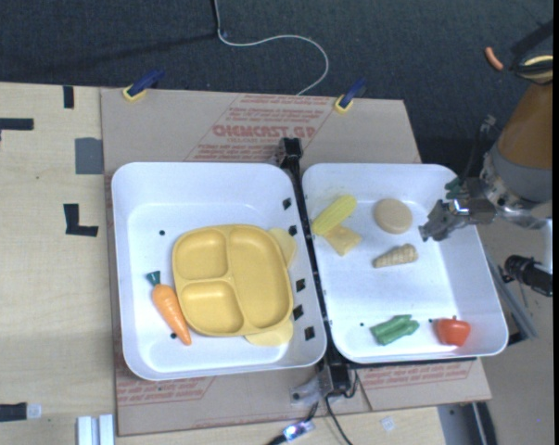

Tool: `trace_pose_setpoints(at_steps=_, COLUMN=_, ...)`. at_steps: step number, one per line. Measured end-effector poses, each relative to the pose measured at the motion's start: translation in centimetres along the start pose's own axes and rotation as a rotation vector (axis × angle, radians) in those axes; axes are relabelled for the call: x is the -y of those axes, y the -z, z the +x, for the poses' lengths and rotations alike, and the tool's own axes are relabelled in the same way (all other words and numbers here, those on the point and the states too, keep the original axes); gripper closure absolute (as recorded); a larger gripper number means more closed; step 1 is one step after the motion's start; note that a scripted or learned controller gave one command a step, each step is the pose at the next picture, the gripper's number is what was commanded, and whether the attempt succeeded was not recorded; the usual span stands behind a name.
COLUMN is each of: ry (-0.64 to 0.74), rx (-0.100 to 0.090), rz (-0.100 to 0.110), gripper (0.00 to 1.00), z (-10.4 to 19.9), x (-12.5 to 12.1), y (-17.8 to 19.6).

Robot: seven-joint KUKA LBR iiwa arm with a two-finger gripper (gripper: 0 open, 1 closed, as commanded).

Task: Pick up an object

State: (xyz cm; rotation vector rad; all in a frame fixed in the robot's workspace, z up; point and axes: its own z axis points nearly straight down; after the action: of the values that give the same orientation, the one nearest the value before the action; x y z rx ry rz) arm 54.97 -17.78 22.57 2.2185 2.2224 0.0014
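The wooden-topped surface carries a sheet of brown cardboard, and on that sit two shallow white bins side by side. The left white bin holds a yellow plastic divided plate, which takes up most of its floor, with an orange toy carrot lying along the plate's left side, near the bin's left wall. The right white bin holds the smaller pieces: a yellow toy corn cob and a pale yellow wedge close to its left wall, a round beige toy bun toward the middle of its far half, a cream ridged cone-shaped piece just in front of that, a green toy pepper near the front wall, and a small red toy tomato in the front right corner. The grey arm comes in over the right wall of that bin, and its tool hangs above the bin's right side; from where I stand I cannot tell how far it is open, and nothing shows in its grip. The nearest candidates, I'd judge, are the bun, just to the tool's left, and the cone, left and slightly nearer the front, its long axis running roughly left to right. Nothing stands between the tool and either of them.
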Motion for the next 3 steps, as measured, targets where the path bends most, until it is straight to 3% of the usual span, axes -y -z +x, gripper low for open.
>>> trace_pose_setpoints(at_steps=3, ry=0.004, rx=-0.001, rz=0.004, gripper=1.00, z=14.5, x=-1.6, y=-0.1)
